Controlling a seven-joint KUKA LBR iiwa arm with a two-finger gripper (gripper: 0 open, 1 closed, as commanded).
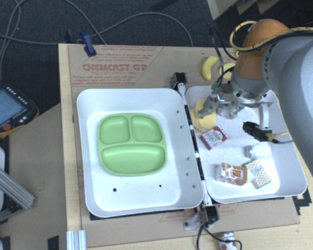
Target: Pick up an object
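In the right bin [295,184], at its far left corner, a soft yellow object [204,120] lay against the wall shared with the left bin [91,191], and it looked the likeliest target, being the thing nearest the tool. The gripper [223,105] hung low over that corner, just beside the yellow object and perhaps touching its upper edge. The slant of the view hid whether it was spread or closed, so its state could not be told, and nothing was seen held in it.

Judged from that, the pick was not yet done: the approach seemed complete or nearly so, while the grasp and the lift were left. The yellow object rested on the bin floor, not raised.

Near it lay a red-and-white packet [214,138], just beside the yellow object on the near side. Farther toward the near edge were a small grey piece [249,151], an orange-and-white packet [233,174] and a patterned packet [259,174], the last two touching, all well apart from the gripper and untouched.

The left bin held a green divided tray [131,144]. Behind the right bin, on the bench [120,66], sat a second yellow thing [211,66], outside either bin
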